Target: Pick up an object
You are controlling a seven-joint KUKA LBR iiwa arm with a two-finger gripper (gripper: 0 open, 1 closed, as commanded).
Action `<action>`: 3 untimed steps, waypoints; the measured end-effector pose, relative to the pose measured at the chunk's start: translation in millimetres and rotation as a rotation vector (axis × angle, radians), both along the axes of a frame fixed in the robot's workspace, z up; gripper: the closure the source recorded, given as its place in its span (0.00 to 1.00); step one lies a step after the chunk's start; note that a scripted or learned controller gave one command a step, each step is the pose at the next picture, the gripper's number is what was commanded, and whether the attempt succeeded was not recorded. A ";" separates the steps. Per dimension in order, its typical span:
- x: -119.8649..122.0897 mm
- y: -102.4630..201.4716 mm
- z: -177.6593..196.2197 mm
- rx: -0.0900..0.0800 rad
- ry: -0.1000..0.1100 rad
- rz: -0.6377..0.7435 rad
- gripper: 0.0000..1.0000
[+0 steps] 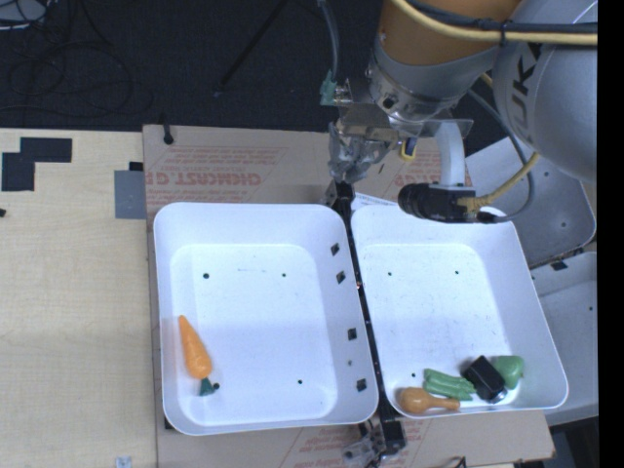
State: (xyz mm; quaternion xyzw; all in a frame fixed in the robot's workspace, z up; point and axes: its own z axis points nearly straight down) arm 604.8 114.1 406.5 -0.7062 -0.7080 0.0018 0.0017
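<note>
An orange toy carrot (195,349) with a small green top lies near the front left corner of the left bin (175,224). In the front right corner of the right bin (531,281) sit a green bean pod (448,384), a tan pear-shaped toy (423,401), a black block (484,377) and a green piece (510,367), packed close together. My gripper (348,169) hangs above the far end of the divider between the two bins, high over the rims, with nothing visible between its fingers.
Both bins rest on a cardboard sheet (244,169) on the wooden bench. A black cylinder (434,203) juts out by the far rim of the right bin. The arm's grey body fills the upper right.
</note>
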 end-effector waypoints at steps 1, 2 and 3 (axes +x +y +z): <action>22.6 26.3 86.1 0.002 -0.011 0.001 1.00; 38.7 -47.0 -32.0 -0.004 0.009 -0.010 1.00; 38.8 34.0 60.7 0.004 -0.011 0.006 1.00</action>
